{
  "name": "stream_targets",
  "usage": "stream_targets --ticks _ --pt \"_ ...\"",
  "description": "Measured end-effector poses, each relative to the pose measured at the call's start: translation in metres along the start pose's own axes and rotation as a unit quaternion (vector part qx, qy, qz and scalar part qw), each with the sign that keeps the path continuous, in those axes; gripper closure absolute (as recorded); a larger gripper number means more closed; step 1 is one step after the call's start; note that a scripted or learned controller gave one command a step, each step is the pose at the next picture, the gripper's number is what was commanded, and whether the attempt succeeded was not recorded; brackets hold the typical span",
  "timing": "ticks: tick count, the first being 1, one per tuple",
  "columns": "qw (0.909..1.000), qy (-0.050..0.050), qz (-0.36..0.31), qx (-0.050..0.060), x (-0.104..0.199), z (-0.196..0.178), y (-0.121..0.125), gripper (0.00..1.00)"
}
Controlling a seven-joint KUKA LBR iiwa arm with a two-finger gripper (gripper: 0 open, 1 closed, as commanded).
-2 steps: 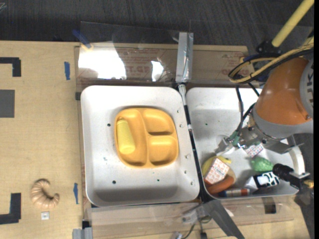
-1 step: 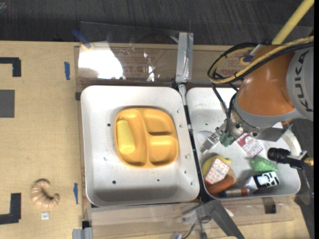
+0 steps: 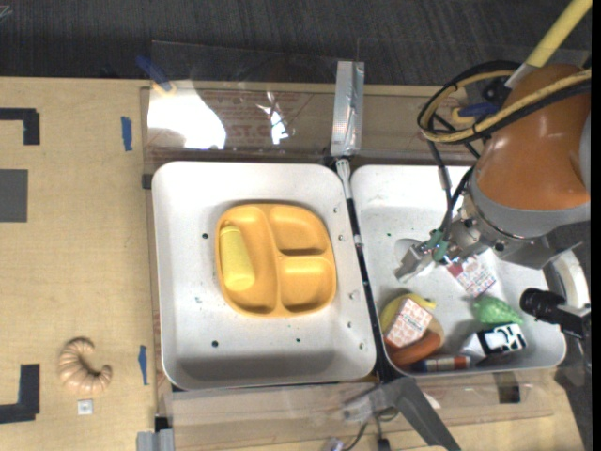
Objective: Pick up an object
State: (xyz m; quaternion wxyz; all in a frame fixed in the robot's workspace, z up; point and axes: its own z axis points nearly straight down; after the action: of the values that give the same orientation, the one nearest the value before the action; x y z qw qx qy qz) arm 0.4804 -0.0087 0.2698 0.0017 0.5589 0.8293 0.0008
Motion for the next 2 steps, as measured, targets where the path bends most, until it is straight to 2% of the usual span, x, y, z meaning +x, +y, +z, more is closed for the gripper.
stream_targets --ticks 1,2 --pt "0.9958 0.000 0.092 0.001 -0.037 -0.010 -0.016 1.00" --pt "0.9557 0.001 0.294 0.005 -0.004 0.034 -0.002 1.00"
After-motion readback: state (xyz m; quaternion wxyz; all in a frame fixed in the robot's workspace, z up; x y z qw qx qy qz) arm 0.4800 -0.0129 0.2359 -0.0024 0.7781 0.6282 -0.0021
